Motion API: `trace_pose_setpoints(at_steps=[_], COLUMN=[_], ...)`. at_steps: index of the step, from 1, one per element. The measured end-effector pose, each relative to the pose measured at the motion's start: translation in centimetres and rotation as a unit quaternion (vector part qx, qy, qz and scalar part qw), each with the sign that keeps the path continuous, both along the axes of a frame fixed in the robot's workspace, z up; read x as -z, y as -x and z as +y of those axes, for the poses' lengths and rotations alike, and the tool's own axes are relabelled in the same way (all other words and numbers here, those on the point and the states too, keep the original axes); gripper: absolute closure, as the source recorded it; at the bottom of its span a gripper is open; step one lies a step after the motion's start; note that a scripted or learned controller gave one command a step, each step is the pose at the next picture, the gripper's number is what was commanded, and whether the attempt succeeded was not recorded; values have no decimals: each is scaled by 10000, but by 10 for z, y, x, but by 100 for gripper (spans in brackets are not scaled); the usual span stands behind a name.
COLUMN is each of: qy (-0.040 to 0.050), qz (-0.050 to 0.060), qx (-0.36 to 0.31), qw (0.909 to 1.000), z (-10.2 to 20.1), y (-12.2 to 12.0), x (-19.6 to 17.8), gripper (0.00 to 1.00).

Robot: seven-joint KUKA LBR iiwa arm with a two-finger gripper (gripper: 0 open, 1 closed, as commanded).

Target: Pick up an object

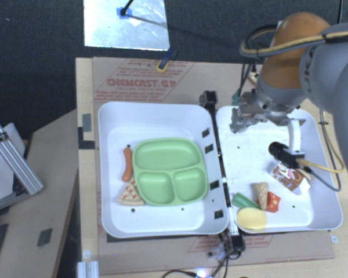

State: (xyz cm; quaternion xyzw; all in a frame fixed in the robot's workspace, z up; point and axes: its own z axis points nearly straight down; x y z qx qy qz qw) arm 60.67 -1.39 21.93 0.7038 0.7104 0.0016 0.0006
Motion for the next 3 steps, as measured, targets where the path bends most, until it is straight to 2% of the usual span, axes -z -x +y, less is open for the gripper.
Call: trace_pose_setpoints(at_steps=[1, 2, 3], qy=[8, 7, 10], qz=[1, 12, 5], qx=[45, 30, 27], qw=[10000, 10000, 10000], z=[-14, -11, -10], y=[1, 11, 6], x=[-8, -15, -15], gripper=[100, 100, 100])
